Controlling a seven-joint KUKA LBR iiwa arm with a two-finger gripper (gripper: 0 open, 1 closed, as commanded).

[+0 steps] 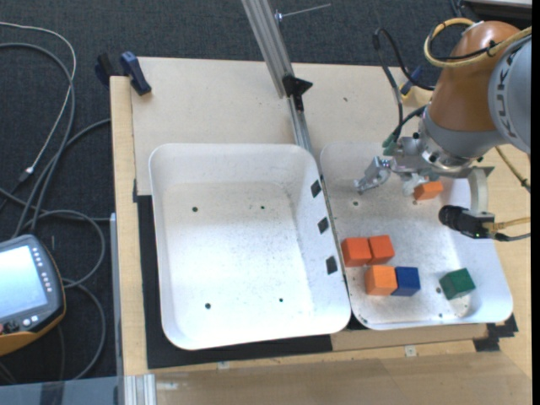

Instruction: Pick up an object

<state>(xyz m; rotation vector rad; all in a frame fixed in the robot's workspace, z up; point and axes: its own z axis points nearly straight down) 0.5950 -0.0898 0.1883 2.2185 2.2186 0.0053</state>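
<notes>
While my gripper [372,177] hangs over the right bin [485,310], I cannot tell its state; "KUKA" partly shows on my arm [506,91].

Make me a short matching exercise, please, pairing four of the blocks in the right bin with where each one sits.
Things:
1. green block
2. blue block
3. red-orange block
4. orange block by the wrist

Places:
A. farthest up the bin, just under the arm
B. leftmost of the cluster, nearest the divider
C. alone near the bin's right rim
D. touching an orange block on its left

Pairs: 1-C, 2-D, 3-B, 4-A
</notes>
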